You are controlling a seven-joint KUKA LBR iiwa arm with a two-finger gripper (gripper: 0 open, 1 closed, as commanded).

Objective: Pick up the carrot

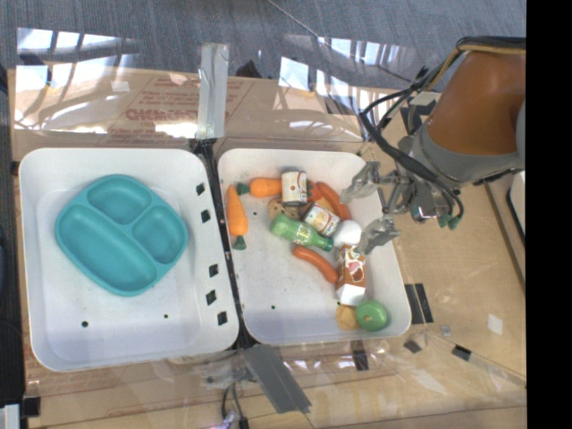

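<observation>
The carrot (236, 214) is orange with a green top and lies lengthwise along the left wall of the right bin (268, 324). A second, shorter orange carrot-like piece (264, 187) lies near the back of that bin. My gripper (372, 209) hangs over the bin's right rim, well to the right of both and apart from them. It is open, its fingers (362, 182) spread, with nothing between them.
Between gripper and carrot lie two small cans (294, 187), a green bottle (299, 233), two sausages (315, 264), a white lump (347, 233), a carton (351, 275) and a green apple (372, 315). A teal divided plate (121, 232) sits in the left bin (54, 338).
</observation>
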